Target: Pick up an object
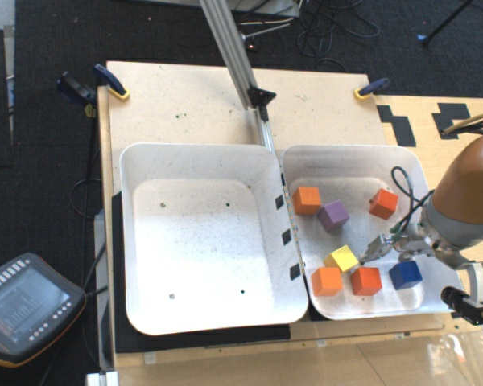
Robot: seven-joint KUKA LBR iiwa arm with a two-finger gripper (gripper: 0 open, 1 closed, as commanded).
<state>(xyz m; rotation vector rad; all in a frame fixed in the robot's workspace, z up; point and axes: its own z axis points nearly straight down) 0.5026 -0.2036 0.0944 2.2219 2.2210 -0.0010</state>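
Note:
The right bin (pixel 350 161) holds several small blocks: an orange one (pixel 307 200), a purple one (pixel 333 215), a red-orange one (pixel 383 203), a yellow one (pixel 343 258), an orange one (pixel 327 281), a red one (pixel 366 281) and a blue one (pixel 405 275). My gripper (pixel 378 248) reaches in from the right, low over the bin. Its thin fingers point left and sit just right of the yellow block and above the red one. Nothing shows between the fingers, and how far apart they stand is too small to tell.
The left bin (pixel 201 236) lies beside the right one, sharing a middle wall. A slanted metal rail (pixel 233 51) runs from the top down to the bins' far edge. A teach pendant (pixel 24 304) rests off the bench at the lower left.

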